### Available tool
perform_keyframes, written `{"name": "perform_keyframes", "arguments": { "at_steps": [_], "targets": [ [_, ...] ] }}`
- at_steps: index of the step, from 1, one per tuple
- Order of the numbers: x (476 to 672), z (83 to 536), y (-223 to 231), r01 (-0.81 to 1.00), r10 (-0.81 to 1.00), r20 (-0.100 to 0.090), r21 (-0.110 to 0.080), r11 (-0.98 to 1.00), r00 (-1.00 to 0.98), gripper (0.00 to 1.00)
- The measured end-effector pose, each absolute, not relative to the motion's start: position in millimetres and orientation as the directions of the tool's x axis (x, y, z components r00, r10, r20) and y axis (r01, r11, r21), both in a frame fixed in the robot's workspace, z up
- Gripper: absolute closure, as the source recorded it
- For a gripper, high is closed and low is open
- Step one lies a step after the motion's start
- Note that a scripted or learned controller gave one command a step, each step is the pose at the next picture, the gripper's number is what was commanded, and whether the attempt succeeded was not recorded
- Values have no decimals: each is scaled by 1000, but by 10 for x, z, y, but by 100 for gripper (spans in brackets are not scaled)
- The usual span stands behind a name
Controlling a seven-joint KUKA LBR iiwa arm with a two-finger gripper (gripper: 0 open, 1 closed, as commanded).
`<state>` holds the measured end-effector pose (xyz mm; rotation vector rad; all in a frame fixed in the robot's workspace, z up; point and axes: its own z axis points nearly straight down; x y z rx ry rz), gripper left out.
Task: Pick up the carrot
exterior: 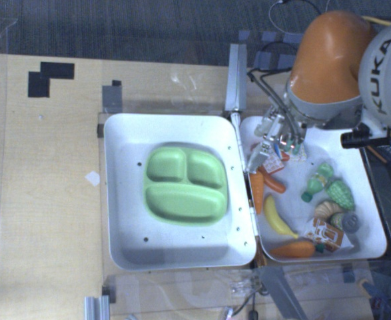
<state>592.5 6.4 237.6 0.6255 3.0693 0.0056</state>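
The carrot (256, 191) is a slim orange piece lying lengthwise against the left wall of the right bin (375, 242). My gripper (265, 153) hangs just above and slightly right of the carrot's far end, under the arm's orange band. From this view nothing can be seen held in it. A short red-orange piece (275, 185) lies right beside the carrot.
A green divided plate (185, 184) sits in the left bin (125, 239). The right bin also holds a banana (278, 219), an orange vegetable (293, 249), a green bottle (315, 183), a green bumpy item (342, 194) and a small carton (327, 234).
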Motion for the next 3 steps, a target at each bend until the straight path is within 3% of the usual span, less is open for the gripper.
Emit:
{"name": "perform_keyframes", "arguments": {
  "at_steps": [1,2,3],
  "targets": [
    [5838,2926,-24,617,617,-8,7,787,-787,0],
    [5439,2018,196,-87,-87,-7,1,996,-996,0],
    [5772,2980,-585,-499,-499,-12,-5,866,-866,0]
  ]
}}
